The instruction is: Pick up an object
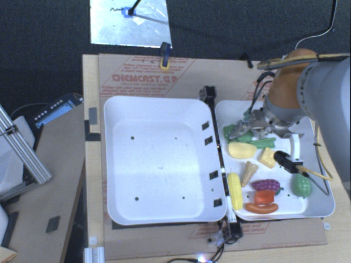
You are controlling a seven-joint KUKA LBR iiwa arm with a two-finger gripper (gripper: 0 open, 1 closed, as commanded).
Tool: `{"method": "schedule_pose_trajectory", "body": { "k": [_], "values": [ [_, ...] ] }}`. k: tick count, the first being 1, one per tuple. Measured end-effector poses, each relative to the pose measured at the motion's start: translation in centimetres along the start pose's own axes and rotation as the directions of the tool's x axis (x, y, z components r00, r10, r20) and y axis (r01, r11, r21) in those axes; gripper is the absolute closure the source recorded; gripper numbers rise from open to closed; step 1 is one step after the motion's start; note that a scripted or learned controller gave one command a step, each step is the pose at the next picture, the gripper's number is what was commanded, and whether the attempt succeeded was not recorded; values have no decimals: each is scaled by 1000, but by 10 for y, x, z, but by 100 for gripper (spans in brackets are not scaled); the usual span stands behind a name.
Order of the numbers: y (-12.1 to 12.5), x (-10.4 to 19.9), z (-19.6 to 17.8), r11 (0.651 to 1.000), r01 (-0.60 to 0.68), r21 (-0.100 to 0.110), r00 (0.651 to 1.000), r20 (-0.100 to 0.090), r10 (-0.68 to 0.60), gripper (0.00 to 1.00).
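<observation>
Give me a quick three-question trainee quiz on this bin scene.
1. True or false: the toys all lie in the right bin.
2. Which toy lies against the divider? A) corn B) grapes C) cheese
3. Fill in: the tool is over the ___ bin.

Key: 1 true; 2 A; 3 right.
</observation>
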State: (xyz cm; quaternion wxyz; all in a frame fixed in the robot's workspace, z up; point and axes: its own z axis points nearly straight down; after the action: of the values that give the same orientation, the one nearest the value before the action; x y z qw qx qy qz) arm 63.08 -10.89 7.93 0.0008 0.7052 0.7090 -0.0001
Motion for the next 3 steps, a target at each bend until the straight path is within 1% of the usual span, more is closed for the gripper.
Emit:
{"method": "schedule_pose_trajectory", "body": {
  "k": [1,2,3],
  "values": [
    [-22,-15,-5,1000,-4,1,1000,0,4,0],
    [24,-47,-7,1000,-2,-6,1000,1,2,0],
    [-63,-28,-5,1000,-5,5,1000,-3,5,0]
  ]
}}
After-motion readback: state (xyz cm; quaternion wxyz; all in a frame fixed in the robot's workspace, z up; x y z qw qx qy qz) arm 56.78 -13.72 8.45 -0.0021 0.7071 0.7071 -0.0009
